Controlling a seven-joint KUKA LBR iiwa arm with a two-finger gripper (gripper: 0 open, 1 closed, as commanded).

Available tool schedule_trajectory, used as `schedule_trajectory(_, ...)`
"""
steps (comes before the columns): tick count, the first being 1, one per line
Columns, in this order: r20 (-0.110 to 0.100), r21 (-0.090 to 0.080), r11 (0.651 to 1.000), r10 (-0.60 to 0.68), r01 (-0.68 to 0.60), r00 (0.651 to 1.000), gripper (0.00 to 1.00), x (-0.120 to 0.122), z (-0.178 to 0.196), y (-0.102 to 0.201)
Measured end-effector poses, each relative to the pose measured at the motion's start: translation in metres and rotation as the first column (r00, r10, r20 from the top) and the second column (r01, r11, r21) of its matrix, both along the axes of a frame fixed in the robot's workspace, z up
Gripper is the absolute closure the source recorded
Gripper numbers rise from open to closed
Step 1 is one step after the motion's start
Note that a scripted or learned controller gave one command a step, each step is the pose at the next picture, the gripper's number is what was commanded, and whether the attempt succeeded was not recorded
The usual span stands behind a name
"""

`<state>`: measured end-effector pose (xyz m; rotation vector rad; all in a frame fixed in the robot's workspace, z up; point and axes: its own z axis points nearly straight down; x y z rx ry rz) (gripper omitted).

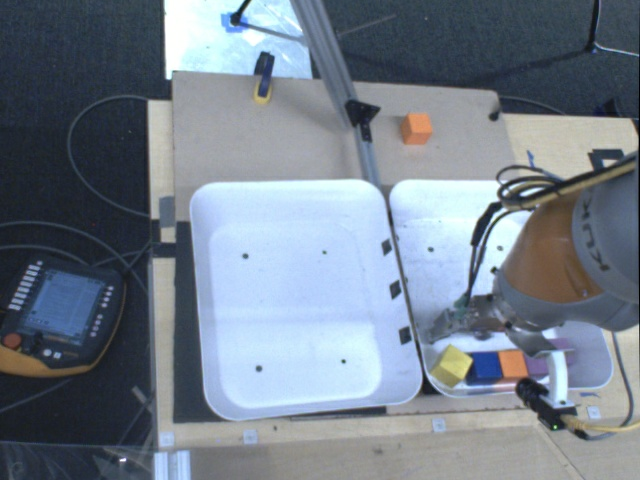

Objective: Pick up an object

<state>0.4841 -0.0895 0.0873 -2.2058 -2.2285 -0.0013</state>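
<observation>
Yellow block (pixel 452 365) beside blue block (pixel 487 367)

I see a yellow block (pixel 452 365), a blue block (pixel 487 367) and an orange block (pixel 513 364) in a row. All lie along the right bin's (pixel 430 230) near edge, side by side.

One fixed overhead camera, slanting onto both bins (pixel 300 198).

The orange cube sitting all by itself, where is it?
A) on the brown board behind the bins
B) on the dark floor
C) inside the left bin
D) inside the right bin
A: the orange cube rests on the brown board, behind the right bin's far rim.
</observation>
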Motion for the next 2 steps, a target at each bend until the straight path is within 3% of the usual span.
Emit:
schedule_trajectory(1,0.014,-0.004,1.0,-0.001,0.001,1.0,0.0,0.003,0.155,0.04)
schedule_trajectory(2,0.002,-0.005,1.0,-0.003,0.003,1.0,0.0,0.037,0.1,0.044)
